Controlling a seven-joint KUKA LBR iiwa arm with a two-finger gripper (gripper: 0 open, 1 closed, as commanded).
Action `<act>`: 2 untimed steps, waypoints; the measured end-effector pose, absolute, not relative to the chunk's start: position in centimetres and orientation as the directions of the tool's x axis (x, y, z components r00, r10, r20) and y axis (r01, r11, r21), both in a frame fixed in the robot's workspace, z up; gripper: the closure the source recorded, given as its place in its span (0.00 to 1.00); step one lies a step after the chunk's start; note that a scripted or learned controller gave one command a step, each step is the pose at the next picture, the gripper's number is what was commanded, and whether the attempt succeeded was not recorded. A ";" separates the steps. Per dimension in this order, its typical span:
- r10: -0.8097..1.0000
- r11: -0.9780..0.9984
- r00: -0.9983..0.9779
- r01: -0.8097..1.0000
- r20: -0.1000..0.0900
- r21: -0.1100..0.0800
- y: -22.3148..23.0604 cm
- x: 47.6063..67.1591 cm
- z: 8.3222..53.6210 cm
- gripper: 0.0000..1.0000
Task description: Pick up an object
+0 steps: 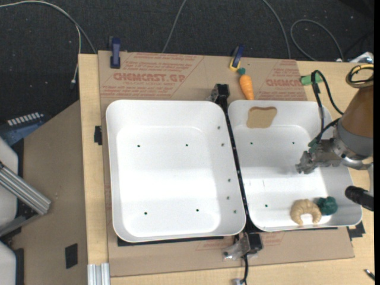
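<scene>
The bench (pixel 148 70) is a cardboard-covered board printed with red lettering. A blue clamp (pixel 114 52) grips its far edge near the left corner, and a blue-and-yellow clamp (pixel 237 57) grips the same edge further right.

The left bin (pixel 119 159) occupies the left half of the bench. Its right wall meets the left wall of the right bin (pixel 279 218); a black clip (pixel 221 92) sits at the far end of that seam and another black clip (pixel 252 241) at the near end.

An orange carrot-shaped object (pixel 246 86) lies on the cardboard just beyond the far wall of the right bin, outside it. Inside the right bin, a flat tan slice-shaped object (pixel 261 117) rests against the far wall. In the near right corner of this bin lies a beige croissant-shaped object (pixel 305 211), touching a small dark green object (pixel 326 205) on its right.

The gripper (pixel 309 162) is positioned over the right-central floor of the right bin, apart from all objects. Whether its fingers are spread or closed cannot be determined, and nothing is seen in its grasp. The arm (pixel 359 123) enters across the bin's right edge.
</scene>
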State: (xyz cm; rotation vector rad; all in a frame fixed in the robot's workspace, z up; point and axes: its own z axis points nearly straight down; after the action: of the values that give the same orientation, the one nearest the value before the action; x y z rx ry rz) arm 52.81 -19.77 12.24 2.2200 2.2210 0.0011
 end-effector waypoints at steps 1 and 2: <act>1.000 0.001 -0.001 1.000 -0.001 0.005 -19.0 53.6 17.7 1.00; 1.000 0.001 -0.001 1.000 -0.001 0.005 -18.5 54.4 22.5 1.00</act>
State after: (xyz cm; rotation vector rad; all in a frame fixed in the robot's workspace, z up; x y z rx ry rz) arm 54.40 -18.52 22.46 2.2173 2.2199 0.0039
